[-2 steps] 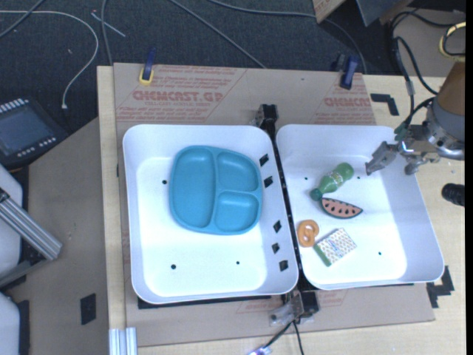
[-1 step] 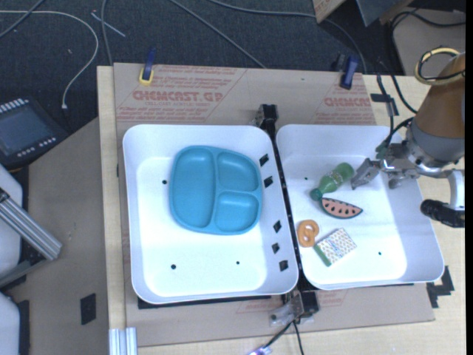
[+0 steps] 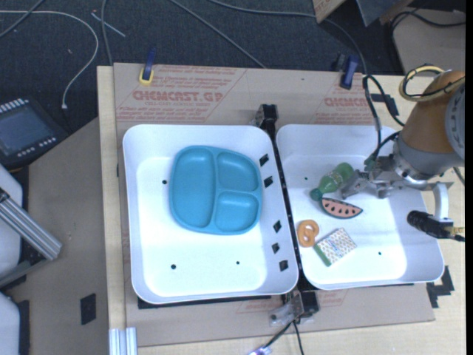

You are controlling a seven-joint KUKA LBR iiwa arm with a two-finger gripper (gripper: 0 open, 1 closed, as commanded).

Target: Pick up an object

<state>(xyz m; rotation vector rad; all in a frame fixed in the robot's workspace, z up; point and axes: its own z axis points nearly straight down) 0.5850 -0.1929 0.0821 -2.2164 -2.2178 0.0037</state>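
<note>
Reaching into the right-hand shallow white bin (image 3: 414, 268), the grey arm's claw (image 3: 358, 185) hangs low beside a cluster of small toys.

Its tip sits just beside a green rounded toy (image 3: 334, 180) and above a watermelon-slice toy with red flesh and a green rind (image 3: 341, 208); whether it touches either is hard to judge from this angle, and I cannot tell if the claw is open or closed. Nearer the front edge of that bin lie an orange pretzel-shaped ring (image 3: 308, 232) and, just beside it, a small pale patterned block with a green end (image 3: 335, 245), both well apart from the claw. On the counter alongside, the left-hand shallow white bin (image 3: 148, 257) carries a blue plastic plate with three compartments (image 3: 216, 189).
</note>
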